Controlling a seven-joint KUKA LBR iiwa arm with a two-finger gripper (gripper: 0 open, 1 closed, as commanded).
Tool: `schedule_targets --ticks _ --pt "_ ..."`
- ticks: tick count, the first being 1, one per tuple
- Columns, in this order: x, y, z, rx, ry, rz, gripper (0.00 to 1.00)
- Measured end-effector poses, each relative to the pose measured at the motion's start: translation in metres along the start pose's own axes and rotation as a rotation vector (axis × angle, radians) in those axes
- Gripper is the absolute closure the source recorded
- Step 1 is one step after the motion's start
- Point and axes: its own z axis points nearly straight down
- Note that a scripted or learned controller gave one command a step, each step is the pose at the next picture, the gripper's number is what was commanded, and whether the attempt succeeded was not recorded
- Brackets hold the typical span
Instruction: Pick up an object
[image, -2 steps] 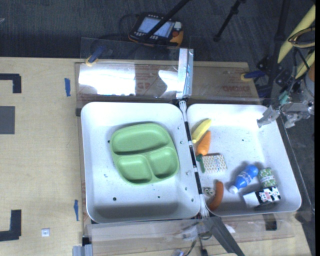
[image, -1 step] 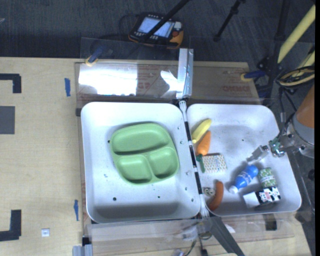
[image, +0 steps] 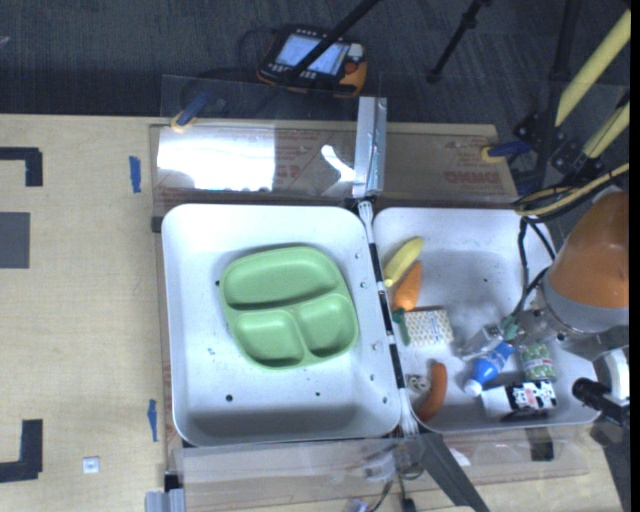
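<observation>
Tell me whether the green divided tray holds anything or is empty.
Empty. The green tray lies flat in the left bin, and all three of its compartments show bare green; the toy food sits in the right bin.

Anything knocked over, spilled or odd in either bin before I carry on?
Nothing spilled or damaged. The green divided plate lies flat in the left bin. In the right bin, the banana, carrot, sausage and small bottles lie jumbled on their sides.
</observation>
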Motion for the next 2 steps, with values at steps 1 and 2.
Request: schedule_targets --ticks 1,2 --pt "-0.001 0.001 -0.011 -0.006 -0.003 0.003 1.0" --pt "0.073 0.044 -0.136 0.005 0.002 0.065 1.0"
